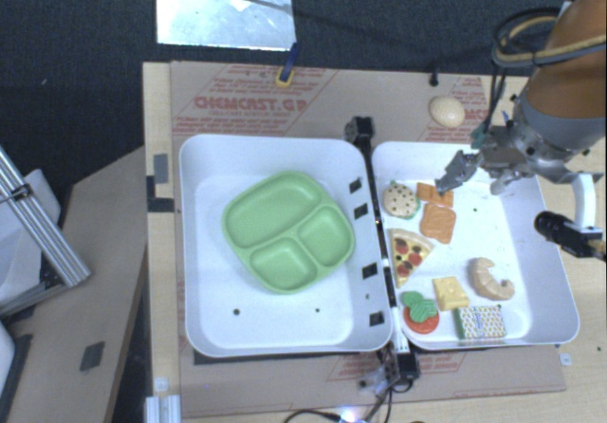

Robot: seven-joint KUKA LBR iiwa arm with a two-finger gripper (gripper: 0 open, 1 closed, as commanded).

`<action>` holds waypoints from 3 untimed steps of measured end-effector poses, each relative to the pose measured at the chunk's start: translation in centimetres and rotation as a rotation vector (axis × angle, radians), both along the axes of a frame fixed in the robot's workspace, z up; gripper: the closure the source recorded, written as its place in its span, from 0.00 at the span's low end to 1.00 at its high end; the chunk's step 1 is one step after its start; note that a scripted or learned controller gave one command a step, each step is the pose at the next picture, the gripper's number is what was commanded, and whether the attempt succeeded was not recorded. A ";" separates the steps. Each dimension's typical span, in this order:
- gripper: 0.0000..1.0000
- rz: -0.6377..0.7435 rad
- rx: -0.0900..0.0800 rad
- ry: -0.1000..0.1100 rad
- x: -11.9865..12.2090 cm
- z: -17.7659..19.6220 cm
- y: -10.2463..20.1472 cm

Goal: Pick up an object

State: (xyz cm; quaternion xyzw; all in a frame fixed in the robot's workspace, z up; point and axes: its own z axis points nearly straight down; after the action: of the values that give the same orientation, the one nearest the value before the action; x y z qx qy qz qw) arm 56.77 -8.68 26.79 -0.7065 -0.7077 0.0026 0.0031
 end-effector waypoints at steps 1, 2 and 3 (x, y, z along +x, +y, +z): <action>0.00 0.002 -0.001 -0.010 0.2 0.5 0.0; 0.00 -0.002 -0.001 -0.005 0.2 -4.6 -1.0; 0.00 -0.001 0.000 -0.004 -0.2 -10.4 -0.2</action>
State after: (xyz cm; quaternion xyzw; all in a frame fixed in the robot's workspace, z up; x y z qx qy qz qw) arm 56.60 -8.85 16.36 -0.7067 -0.7075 0.0010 0.0017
